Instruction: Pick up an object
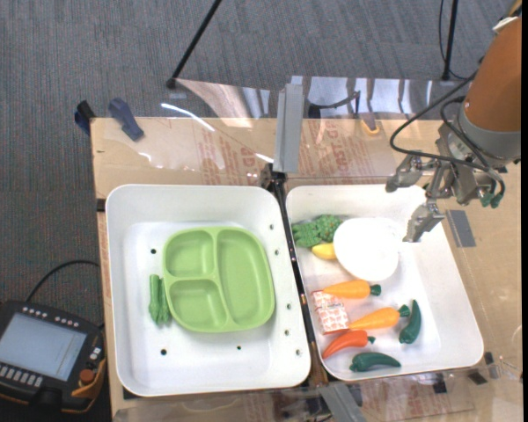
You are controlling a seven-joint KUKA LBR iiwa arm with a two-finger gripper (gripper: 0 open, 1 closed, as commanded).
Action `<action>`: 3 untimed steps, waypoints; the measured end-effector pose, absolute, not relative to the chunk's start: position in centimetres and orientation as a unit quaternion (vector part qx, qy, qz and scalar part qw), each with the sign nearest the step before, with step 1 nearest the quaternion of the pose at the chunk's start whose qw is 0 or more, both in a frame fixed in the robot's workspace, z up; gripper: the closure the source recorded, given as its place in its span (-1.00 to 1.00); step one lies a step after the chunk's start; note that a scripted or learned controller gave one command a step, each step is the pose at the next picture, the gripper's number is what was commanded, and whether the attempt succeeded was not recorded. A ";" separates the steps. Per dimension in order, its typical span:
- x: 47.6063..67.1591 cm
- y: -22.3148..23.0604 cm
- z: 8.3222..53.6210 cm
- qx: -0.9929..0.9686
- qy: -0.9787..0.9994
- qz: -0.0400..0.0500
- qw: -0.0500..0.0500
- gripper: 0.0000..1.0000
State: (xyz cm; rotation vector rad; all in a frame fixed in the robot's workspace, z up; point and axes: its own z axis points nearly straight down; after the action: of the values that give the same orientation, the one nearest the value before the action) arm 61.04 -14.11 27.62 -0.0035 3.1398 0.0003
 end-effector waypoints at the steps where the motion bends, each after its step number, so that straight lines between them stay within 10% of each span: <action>1: 58.3 -9.9 11.5 0.000 1.000 0.002 -0.006 -1.00; 3: 53.2 -9.0 9.5 0.041 0.999 0.000 0.009 -1.00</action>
State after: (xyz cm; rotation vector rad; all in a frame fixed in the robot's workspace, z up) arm 53.24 -8.96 9.52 0.1295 3.1201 -0.0010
